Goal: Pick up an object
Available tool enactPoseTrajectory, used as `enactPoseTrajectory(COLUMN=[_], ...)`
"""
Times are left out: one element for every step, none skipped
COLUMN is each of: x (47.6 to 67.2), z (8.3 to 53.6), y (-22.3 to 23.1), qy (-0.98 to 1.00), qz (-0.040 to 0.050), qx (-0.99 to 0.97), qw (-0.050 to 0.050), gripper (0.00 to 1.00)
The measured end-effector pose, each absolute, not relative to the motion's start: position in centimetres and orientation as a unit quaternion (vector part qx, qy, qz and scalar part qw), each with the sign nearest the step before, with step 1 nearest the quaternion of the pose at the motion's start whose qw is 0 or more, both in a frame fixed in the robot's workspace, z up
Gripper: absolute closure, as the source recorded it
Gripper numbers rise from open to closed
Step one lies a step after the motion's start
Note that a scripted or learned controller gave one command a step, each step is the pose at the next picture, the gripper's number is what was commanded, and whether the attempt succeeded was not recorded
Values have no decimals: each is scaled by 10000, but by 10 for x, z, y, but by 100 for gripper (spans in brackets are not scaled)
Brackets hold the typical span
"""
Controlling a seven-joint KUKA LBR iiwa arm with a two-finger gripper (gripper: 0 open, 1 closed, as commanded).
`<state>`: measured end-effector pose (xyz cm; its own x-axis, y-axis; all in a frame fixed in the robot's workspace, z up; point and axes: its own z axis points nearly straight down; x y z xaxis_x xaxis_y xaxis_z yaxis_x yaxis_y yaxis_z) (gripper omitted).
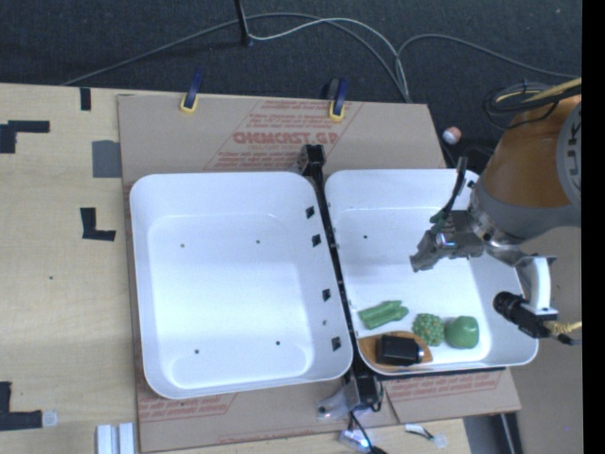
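From above, your gripper [427, 256] hangs over the middle of the right bin [378, 192], right of centre in the frame; whether the jaws are open or closed I cannot tell. Nothing sits between them. The pickings lie in the bin's lower corner: a green pod [382, 314], a bumpy green piece [427, 327], a green ball [462, 332] and a black block [398, 350] on an orange piece [419, 356]. Go for the pod, it lies apart; drop straight down and straddle it.
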<state>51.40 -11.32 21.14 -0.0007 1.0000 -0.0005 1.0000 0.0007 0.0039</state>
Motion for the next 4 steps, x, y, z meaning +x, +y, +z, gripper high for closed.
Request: enactPoseTrajectory(x=[528,538,551,563], z=[224,235,239,224], y=[-66,-15,28,78], qy=[7087,7088,7085,7084], qz=[5,3,0,-6], qx=[7056,7055,7057,7058], qw=[-2,-4,-5,-9], gripper=[100,100,100,100])
